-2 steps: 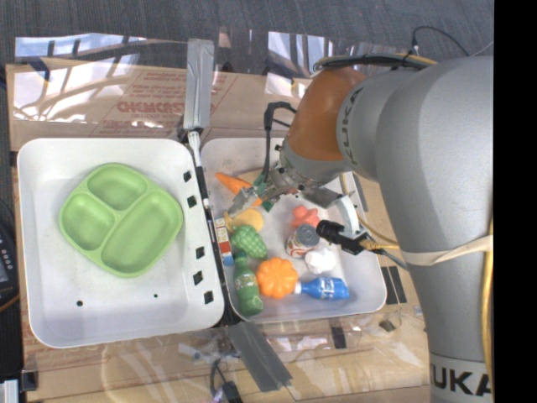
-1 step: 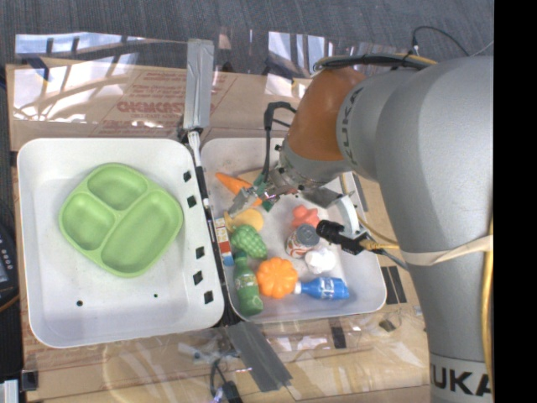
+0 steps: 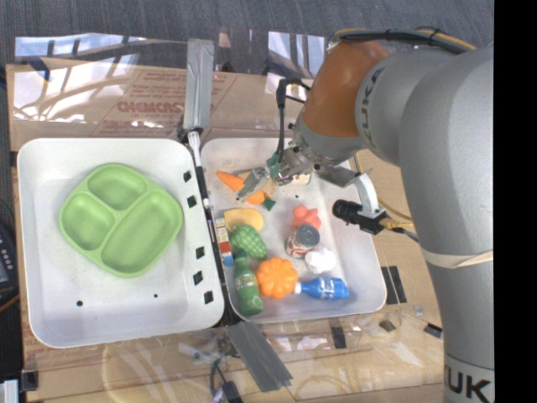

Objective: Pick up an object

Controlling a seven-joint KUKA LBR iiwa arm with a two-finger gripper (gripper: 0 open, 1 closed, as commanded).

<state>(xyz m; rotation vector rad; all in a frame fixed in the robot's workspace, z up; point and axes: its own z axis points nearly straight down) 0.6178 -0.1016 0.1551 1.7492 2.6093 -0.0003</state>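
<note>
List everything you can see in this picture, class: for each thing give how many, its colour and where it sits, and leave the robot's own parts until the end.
Bins: 2, white, side by side on the bench.
Divided plate: 1, light green, in the left bin.
Toy carrot: 1, orange with a green tip, at the back of the right bin, under the gripper.
Yellow toy: 1, yellow, left side of the right bin.
Bumpy green toy: 1, green, just in front of the yellow toy.
Green bottle: 1, green, front left of the right bin.
Pumpkin: 1, orange, front of the right bin.
Blue bottle: 1, blue and white, beside the pumpkin.
Arm: 1, grey with an orange band, from the right.
Gripper: 1, over the back of the right bin.
</note>
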